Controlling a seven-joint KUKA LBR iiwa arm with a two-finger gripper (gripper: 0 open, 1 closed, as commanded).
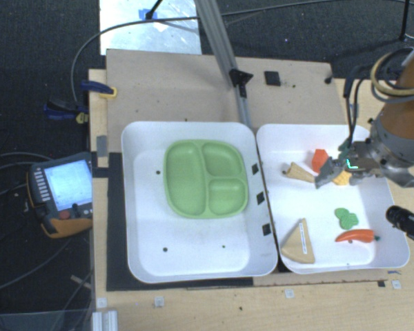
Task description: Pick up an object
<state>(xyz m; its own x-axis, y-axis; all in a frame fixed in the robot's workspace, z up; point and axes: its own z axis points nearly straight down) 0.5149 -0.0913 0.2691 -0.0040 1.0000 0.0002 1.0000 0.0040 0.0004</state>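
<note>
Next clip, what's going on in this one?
A robot arm reaches in from the right, its pincer down in the right bin among small food toys: an orange block, a tan wedge and a yellow piece. Nothing looks lifted yet. A sandwich wedge, a green piece and a carrot lie nearer the front. The left bin holds a green divided plate.

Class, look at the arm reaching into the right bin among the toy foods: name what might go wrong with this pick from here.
1. The pincer sits amid three crowded pieces: a tan wedge, an orange block and a yellow piece. It may nudge or pinch the wrong one.
2. Those pieces look small and angled, so one could slip out during lifting.
3. The yellow piece lies partly under the arm, hiding any contact.
</note>
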